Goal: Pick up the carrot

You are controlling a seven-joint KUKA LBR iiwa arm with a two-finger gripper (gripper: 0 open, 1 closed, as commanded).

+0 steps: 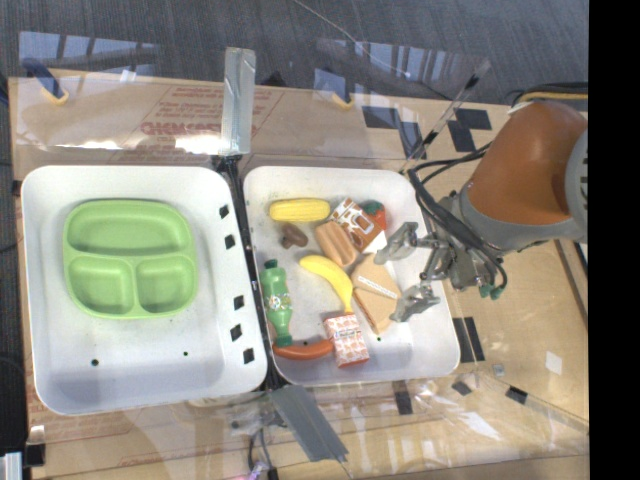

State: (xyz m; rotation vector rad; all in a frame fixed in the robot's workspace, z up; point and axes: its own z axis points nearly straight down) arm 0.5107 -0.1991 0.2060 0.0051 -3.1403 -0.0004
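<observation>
Cardboard-covered desk carries two white bins side by side. Left bin holds a green divided plate. Right bin holds toy food: corn cob, banana, green bottle, sausage, a red-and-white carton. Carrot: orange body, green top, at the bin's far side, partly hidden behind a box; identification tentative. Gripper hovers over the bin's right edge, jaws spread apart, nothing between them, near the carrot but not touching it.
</observation>
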